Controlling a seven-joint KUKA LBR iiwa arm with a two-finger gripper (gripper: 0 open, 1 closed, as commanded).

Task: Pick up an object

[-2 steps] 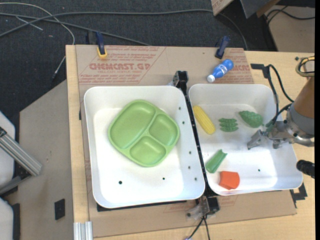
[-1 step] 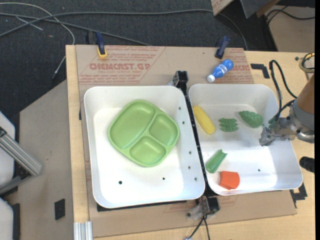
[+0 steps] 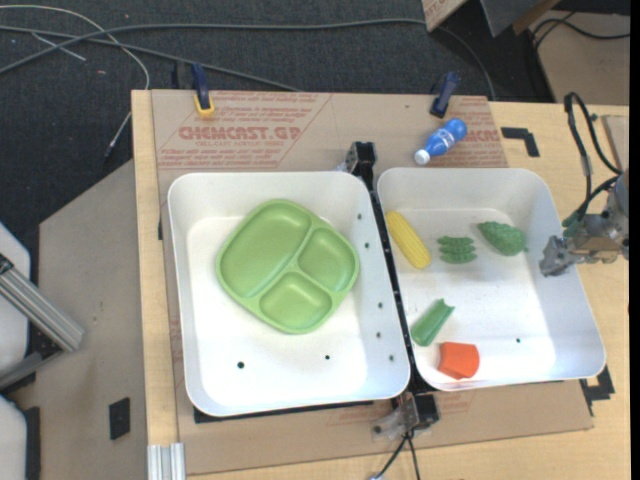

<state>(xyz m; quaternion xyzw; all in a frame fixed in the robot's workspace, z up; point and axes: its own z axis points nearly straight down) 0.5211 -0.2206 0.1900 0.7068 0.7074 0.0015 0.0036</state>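
camera view: grey two-finger gripper (image 3: 556, 259) at right bin's (image 3: 570, 313) right rim, can't tell finger state; nearest obj, leafy green plastic veg (image 3: 502, 237), lies just left, slightly far.

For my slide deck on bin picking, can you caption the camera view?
Green divided plate in the left bin; corn, greens and an orange piece in the right bin; hand at its right rim.
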